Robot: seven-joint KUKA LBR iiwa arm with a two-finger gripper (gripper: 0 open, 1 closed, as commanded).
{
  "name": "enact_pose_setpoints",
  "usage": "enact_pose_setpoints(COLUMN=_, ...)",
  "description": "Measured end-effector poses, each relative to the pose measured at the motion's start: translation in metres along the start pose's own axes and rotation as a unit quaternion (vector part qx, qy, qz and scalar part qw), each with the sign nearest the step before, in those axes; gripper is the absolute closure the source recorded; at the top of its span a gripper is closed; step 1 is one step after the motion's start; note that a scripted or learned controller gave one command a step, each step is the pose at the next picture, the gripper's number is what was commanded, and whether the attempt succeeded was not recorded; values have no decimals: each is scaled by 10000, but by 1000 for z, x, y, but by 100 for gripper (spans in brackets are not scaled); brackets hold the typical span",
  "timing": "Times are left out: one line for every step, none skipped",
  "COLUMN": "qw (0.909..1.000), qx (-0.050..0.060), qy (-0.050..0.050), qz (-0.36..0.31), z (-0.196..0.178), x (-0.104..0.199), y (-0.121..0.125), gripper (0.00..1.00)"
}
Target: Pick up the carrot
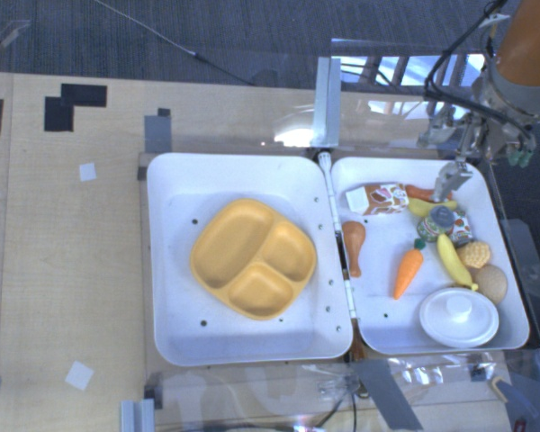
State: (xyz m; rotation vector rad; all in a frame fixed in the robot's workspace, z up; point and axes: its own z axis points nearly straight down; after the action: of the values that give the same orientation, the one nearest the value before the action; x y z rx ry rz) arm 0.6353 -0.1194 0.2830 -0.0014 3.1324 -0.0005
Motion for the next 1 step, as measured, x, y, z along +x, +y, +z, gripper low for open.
enact_pose_setpoints(qw=9999, qx=-10, qy=58, qz=81, z=131, x=38, y=-8, gripper=0)
